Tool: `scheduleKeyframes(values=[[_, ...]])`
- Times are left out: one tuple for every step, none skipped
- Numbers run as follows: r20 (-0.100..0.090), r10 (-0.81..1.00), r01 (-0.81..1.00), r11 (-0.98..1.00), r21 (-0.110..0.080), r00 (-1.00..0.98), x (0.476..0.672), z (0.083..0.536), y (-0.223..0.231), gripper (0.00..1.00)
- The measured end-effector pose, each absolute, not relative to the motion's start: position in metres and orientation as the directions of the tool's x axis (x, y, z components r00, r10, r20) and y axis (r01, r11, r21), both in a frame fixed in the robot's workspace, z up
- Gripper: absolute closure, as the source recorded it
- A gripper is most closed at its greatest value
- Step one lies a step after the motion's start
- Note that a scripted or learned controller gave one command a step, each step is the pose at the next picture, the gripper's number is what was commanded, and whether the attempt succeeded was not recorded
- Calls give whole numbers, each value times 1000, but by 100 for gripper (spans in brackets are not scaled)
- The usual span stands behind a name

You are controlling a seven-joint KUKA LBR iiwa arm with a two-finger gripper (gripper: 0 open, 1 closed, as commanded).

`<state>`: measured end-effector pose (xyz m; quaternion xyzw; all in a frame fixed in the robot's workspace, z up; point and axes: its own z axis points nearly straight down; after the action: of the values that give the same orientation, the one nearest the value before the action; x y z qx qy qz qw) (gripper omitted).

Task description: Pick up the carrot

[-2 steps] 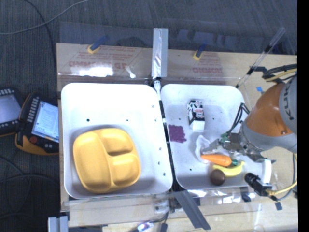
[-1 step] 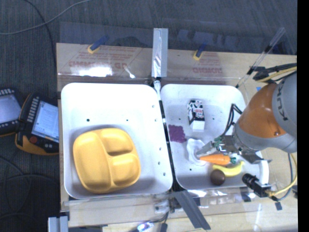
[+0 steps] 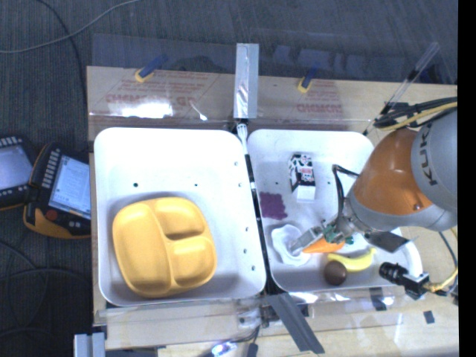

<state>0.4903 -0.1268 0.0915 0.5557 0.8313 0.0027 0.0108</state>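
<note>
The carrot [image 3: 323, 248] is a short orange piece lying near the front of the right bin [image 3: 357, 143]. My gripper [image 3: 303, 242] reaches down and to the left from the orange wrist and sits right over the carrot's left end, touching or nearly touching it. Part of the carrot is hidden under the gripper. I cannot tell from this angle whether the carrot is gripped.
Close around the carrot lie a white cup-like object [image 3: 285, 245], a yellow banana [image 3: 355, 262] and a brown ball [image 3: 335, 273]. Farther back are a purple item [image 3: 273, 205] and a small white carton [image 3: 303, 174]. A yellow divided plate [image 3: 163, 244] sits in the left bin [image 3: 149, 147].
</note>
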Motion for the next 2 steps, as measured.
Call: scheduleKeyframes(values=[[-13, 924, 924, 383, 23, -383, 493, 103, -125, 100], [6, 991, 991, -135, 14, 135, 490, 92, -123, 100]])
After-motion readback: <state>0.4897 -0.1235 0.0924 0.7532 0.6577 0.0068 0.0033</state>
